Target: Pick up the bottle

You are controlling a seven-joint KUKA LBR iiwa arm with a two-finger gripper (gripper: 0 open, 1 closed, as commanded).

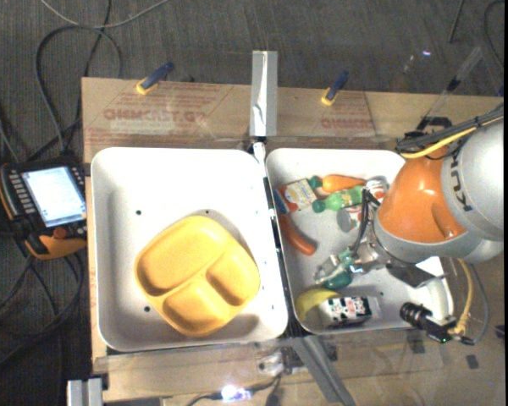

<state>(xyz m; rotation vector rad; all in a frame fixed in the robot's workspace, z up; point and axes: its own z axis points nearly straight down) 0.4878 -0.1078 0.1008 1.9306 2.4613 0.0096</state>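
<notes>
Gripper [343, 265] hangs below the green bottle [339, 200].

The right bin [279, 227] was crowded — a green bottle [339, 199], carrots [301, 240] and a banana [315, 299] left little passage; the left bin [110, 227] was blocked centrally by a yellow tray [197, 273].
</notes>
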